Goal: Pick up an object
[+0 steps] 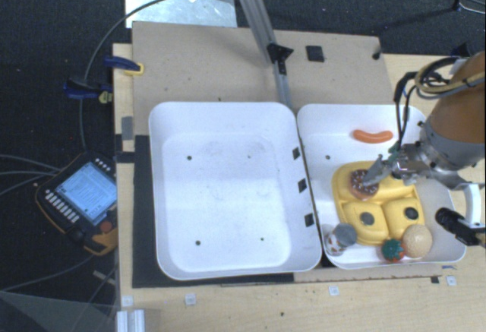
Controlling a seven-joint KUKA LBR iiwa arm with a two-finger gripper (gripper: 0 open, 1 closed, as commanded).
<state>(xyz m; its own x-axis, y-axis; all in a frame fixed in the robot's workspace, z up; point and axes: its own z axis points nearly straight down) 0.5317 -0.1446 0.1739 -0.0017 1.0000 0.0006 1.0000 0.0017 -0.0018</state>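
Desk (228, 64): brown board surface, centre of frame, carrying two shallow white bins side by side.

Left bin (163, 247): centre-left of frame; bare white floor with a few small dark dots.

Right bin (323, 133): centre-right of frame, touching the left bin along a shared edge. Contents listed below.

Orange sausage-shaped piece (372, 136): upper part of the right bin, lying roughly level, apart from the other items.

Yellow moulded tray (380, 209): middle to lower part of the right bin; lobed shape with dark round spots on its lower sections.

Brown round piece (358, 183): on the upper-left lobe of the yellow tray, directly at the tip of the claw.

Grey round piece (345, 234): lower-left corner of the right bin, just beside the yellow tray.

Green-and-red ball (392, 250): bottom edge of the right bin, touching the beige ball.

Beige ball (416, 241): lower right of the right bin, against the yellow tray's lower edge.

Arm (459, 114): right edge of frame, orange band visible, grey wrist below it, reaching leftward over the right bin.

Claw (372, 177): lowered over the yellow tray, tip at the brown round piece; whether the fingers are apart or together cannot be told at this angle. No item seen lifted.

Handheld pendant (80, 197): lower left of frame, off the desk, lit screen, cables attached.
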